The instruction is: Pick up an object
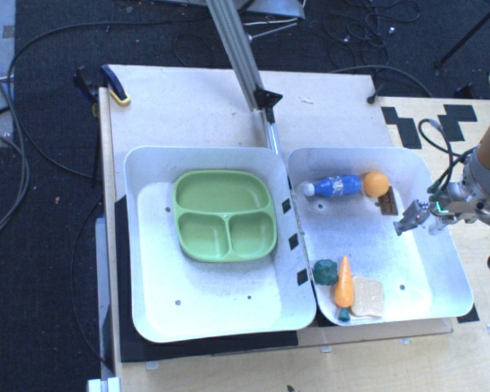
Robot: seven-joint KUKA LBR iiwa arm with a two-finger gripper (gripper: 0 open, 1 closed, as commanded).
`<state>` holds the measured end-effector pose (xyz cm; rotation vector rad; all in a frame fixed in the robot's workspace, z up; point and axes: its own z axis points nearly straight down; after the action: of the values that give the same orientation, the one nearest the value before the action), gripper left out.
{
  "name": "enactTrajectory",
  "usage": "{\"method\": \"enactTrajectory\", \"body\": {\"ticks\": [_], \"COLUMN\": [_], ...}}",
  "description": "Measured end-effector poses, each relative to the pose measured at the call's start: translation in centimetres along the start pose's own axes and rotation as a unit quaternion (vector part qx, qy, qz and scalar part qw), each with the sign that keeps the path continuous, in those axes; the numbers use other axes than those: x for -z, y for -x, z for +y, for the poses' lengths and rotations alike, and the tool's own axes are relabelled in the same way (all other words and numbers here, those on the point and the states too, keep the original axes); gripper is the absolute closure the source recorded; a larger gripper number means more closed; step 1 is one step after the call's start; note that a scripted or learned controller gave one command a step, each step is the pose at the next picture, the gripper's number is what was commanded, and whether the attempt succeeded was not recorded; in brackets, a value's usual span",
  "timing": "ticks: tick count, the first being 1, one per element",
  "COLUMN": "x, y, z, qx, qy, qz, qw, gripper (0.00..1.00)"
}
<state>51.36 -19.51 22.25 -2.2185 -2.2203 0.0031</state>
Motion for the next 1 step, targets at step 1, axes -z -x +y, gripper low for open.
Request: {"method": "enactTrajectory", "body": {"ticks": [1], "x": [0.12], "y": [0.01], "z": [0.09], "qx": [0.000], "qy": [0.001], "qz": [0.000], "qw": [1.0000], "gripper": [0.00]}}
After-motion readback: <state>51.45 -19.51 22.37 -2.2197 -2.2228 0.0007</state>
